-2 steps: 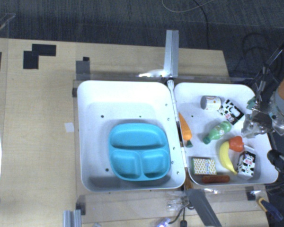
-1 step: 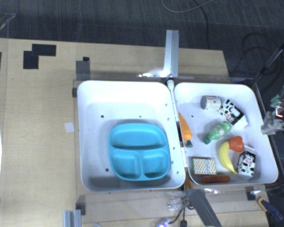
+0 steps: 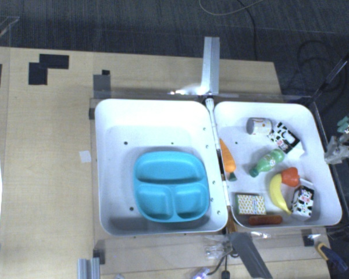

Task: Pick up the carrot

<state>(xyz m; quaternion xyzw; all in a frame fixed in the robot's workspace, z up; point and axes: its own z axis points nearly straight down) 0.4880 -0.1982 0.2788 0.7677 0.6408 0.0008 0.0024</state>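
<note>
One carrot (image 3: 227, 157) lies against the left wall of the right-hand bin (image 3: 314, 118), centre frame. Pressed to that divider, it could slip a closing grasp. The gripper's state cannot be told.

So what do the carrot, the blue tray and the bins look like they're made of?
Carrot: likely toy plastic, with a smooth, even orange. Blue tray: moulded plastic, matte, with soft rounded compartments. Bins: white plastic or coated sheet, slightly glossy; the picture leaves that open.
</note>
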